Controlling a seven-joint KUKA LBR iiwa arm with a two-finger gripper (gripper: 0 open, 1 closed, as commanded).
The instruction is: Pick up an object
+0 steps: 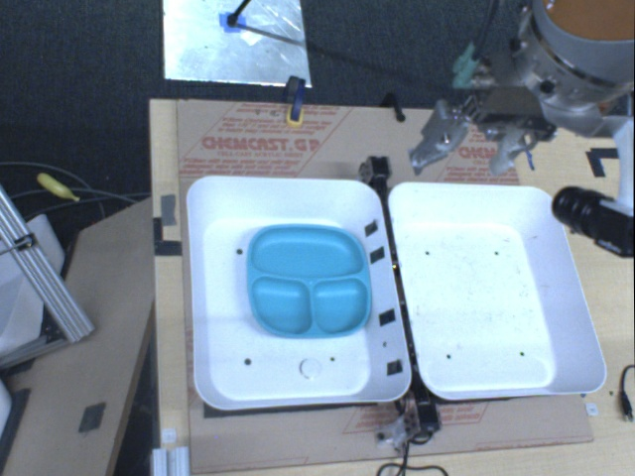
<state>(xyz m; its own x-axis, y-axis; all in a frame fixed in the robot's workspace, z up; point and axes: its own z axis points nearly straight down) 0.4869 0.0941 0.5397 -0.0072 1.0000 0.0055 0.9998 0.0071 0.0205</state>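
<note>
A light blue plate [306, 280] with three compartments lies flat in the middle of the left bin [213, 226]. My gripper [466, 155] hangs high over the cardboard just behind the back edge of the right bin [566, 286], well up and to the right of the plate. Its two metal fingers [433, 149] stand apart, so it is open with nothing between them.
A small pale round mark [311, 368] sits near the left bin's front wall. Black clips [375, 228] line the seam between the bins. A yellow-handled clamp [295, 101] and a shiny foil sheet [236, 28] lie behind the bins.
</note>
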